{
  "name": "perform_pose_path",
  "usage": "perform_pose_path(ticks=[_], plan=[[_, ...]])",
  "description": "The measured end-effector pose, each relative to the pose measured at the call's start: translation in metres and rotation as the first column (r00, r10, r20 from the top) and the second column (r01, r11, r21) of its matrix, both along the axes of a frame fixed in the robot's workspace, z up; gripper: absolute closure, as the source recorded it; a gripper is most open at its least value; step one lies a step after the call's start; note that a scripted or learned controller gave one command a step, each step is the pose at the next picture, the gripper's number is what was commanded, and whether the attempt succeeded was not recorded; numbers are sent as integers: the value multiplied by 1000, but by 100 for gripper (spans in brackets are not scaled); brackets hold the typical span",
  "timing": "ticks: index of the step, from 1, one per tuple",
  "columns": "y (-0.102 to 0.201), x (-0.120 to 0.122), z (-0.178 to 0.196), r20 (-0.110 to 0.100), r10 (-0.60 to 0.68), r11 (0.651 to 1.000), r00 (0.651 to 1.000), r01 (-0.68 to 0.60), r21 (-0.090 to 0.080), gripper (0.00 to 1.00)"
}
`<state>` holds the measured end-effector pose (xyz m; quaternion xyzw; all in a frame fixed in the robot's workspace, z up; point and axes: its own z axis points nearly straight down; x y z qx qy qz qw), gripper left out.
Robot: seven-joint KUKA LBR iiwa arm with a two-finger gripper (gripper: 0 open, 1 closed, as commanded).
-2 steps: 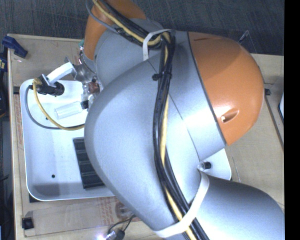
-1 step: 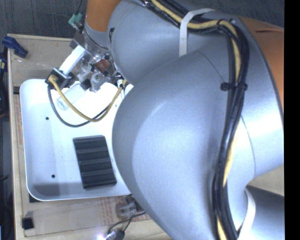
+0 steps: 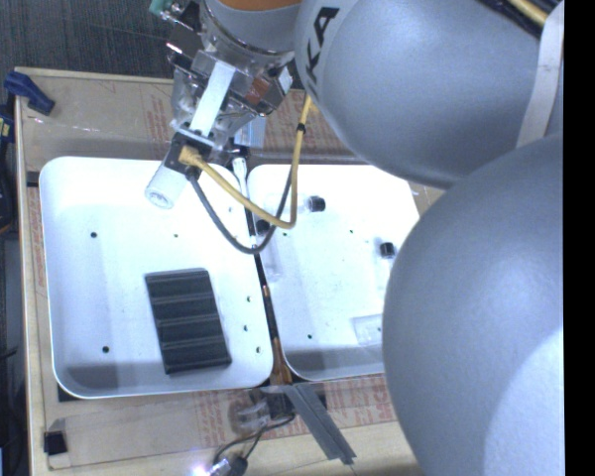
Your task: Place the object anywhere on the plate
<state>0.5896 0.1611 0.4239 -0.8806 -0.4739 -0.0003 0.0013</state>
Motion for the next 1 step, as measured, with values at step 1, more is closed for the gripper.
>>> perform_pose_path(ticks=[1], plan=[[54, -81, -132, -9, 291, 957, 957, -291, -3, 100]])
